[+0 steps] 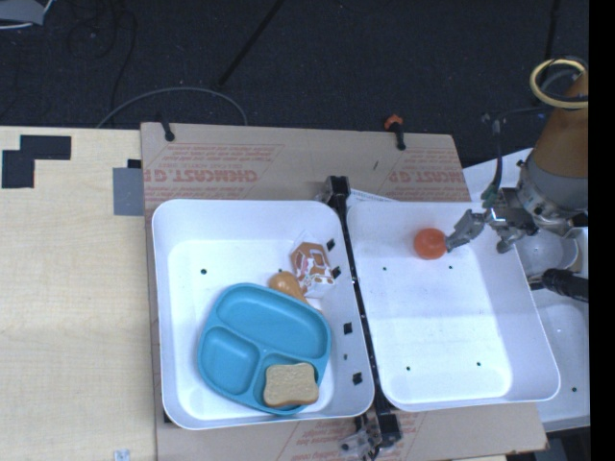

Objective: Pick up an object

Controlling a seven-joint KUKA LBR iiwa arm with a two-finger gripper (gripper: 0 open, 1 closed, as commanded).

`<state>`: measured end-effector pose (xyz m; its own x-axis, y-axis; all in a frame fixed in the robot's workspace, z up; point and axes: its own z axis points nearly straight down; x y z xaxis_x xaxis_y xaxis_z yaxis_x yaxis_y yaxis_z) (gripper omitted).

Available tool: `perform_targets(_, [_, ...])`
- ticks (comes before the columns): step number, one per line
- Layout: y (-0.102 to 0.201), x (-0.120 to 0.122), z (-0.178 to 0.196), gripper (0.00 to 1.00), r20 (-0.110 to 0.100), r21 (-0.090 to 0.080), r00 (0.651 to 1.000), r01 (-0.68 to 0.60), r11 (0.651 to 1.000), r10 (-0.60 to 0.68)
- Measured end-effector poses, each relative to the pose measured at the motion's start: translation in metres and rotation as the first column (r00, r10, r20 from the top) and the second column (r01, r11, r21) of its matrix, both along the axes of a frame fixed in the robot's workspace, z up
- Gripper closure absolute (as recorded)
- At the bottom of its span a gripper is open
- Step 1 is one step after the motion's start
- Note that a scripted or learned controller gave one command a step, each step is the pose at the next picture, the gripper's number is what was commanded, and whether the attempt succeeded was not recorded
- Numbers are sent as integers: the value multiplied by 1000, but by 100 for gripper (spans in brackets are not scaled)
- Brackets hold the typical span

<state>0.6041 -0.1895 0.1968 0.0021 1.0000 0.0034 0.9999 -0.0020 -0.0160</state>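
where bin wall [524,267] nears, pincer [465,230] beside orange ball [430,244]

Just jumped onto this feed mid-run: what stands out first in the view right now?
The blue divided plate dominates the left bin, with a slice of bread in its near compartment and a patterned wrapper beside an orange item at its far edge. In the right bin, a small orange-red ball sits near the far wall, with the gripper right beside it, reaching in from the right.
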Motion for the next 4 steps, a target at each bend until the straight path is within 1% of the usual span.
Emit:
perform_targets(1, [0, 3, 9, 0, 13, -2, 1000, -2, 1000, 2])
perform_targets(2, [-2, 0, -35, 0, 10, -2, 1000, -2, 1000, 2])
perform_targets(3, [8, -5, -92, 0, 10, -1, 1000, -3, 1000, 3])
perform_targets(4, [9, -5, -110, 0, 11, -2, 1000, -3, 1000, 3])
